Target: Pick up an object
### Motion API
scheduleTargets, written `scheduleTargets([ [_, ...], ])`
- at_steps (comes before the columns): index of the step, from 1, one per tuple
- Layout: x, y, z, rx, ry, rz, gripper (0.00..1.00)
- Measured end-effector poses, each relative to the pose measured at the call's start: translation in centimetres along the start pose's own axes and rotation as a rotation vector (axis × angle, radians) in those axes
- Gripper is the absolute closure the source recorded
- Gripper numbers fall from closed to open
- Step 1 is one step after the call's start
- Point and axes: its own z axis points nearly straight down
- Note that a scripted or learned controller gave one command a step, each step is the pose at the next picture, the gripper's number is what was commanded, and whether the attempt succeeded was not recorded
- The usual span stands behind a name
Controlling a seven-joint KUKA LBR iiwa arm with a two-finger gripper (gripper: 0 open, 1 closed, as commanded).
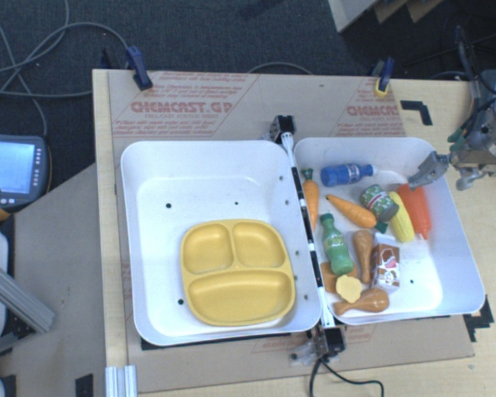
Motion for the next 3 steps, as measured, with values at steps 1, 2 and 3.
scheduleTargets([
  [1,5.9,1.9,16.9,0.004,0.006,-0.005,0.00],
  [2,5.4,2.0,15.2,-0.004,0.000,0.000,1.00],
  [3,15.7,4.1,5.7,-0.010,0.003,-0.011,1.00],
])
